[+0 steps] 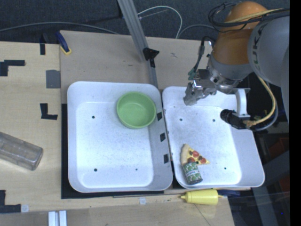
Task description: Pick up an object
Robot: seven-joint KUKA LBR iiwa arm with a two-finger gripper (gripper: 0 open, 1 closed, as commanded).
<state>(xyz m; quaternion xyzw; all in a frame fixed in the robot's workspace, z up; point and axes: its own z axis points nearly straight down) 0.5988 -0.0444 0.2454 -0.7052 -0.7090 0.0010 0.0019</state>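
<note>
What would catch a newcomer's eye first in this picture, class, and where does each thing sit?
The round pale-green plastic bowl stands out near the far edge of the left shallow white bin. In the right shallow white bin, a toy pizza slice and a small green-labelled can lie close together near the front. The grey arm's claw hangs over that bin's far left corner.

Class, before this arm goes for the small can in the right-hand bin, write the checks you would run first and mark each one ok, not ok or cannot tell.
1. Small green-labelled can lies in right white bin: ok.
2. Pizza-slice toy touches the can, so crowded grasp: not ok.
3. Gripper above the can: not ok, it hangs at the bin's far edge.
4. Fingers open: cannot tell.
5. Green round bowl out of the way, in left bin: ok.
</note>
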